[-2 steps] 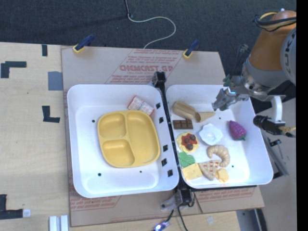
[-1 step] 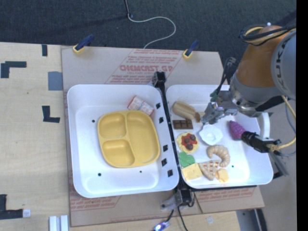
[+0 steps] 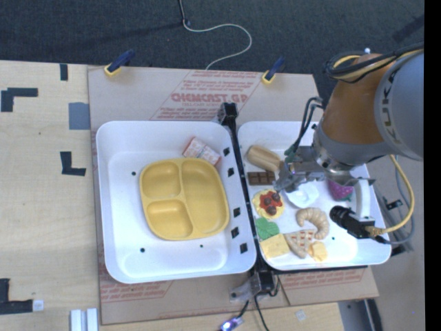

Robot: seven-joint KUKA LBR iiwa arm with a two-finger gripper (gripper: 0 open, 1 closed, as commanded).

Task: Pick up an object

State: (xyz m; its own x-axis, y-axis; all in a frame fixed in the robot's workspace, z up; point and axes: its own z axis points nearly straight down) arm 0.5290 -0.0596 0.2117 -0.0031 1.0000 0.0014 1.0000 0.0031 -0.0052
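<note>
Two bins: shallow white trays side by side on the bench, left bin [image 3: 114, 205] and right bin [image 3: 372, 257]
Nearest items: waffle piece [image 3: 300, 242] and yellow cheese wedge [image 3: 275, 245] lay at the near edge of the right bin, a green leaf piece [image 3: 266, 227] just beside them
Next row: croissant [image 3: 313, 219] sat near the bin's middle; a round tart with red topping [image 3: 268, 203] lay to its left
Left bin contents: yellow divided plate [image 3: 184, 198] in the middle, a small pink-and-white packet [image 3: 201, 149] beyond it
Far row: bread roll [image 3: 264, 158] and a dark chocolate bar [image 3: 261, 178] toward the divider
Gripper: gripper [image 3: 293, 178] hung low over the right bin, near the tart and a white disc [image 3: 303, 197]; cannot tell how the pincer stood, nothing seen in it
Likely target: tart, directly beneath the tool
Handling judgement: toy food, probably light, stiff and smooth plastic; slip risk moderate, breakage unlikely
Hold point: across the tart's rim, clear of the leaf piece
</note>
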